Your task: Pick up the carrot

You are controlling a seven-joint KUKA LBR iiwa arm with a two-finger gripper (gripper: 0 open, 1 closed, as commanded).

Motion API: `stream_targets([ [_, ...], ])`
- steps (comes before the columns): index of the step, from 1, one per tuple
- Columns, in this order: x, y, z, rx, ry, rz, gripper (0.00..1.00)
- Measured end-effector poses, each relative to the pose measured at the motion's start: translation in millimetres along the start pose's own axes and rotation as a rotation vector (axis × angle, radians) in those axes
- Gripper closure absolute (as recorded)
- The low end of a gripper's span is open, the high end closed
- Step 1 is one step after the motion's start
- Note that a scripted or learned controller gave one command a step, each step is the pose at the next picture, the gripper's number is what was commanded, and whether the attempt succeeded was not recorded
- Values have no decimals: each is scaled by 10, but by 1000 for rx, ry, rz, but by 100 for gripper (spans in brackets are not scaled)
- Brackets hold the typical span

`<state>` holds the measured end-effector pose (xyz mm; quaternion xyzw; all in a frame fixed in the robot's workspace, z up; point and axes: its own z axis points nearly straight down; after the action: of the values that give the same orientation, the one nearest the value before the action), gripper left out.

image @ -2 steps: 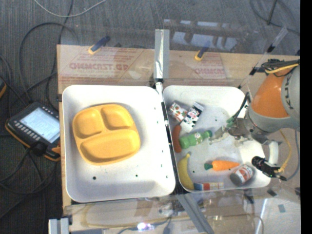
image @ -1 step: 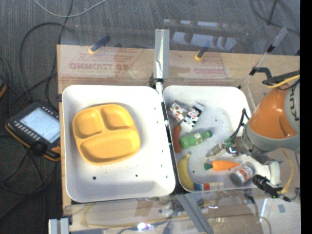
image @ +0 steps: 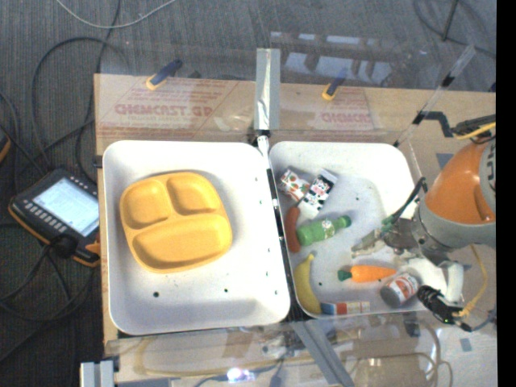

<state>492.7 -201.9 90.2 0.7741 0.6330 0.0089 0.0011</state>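
In the camera view, the carrot (image: pixel 369 274) is lying on the floor of the right bin (image: pixel 379 161), not yet lifted, so the pick is looking barely begun. It is showing as a short orange body with a green tip pointing left, beside a small can (image: pixel 400 288). The gripper (image: pixel 387 237) is hovering just above it; whether it is wide or narrow I cannot tell

glossy plastic carrot (image: pixel 372 274); smooth matt yellow plastic tray (image: pixel 176 219).
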Motion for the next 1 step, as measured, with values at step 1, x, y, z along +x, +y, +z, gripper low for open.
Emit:
stream_targets([
  [1, 241, -121, -818, 19, -8, -262, 0],
])
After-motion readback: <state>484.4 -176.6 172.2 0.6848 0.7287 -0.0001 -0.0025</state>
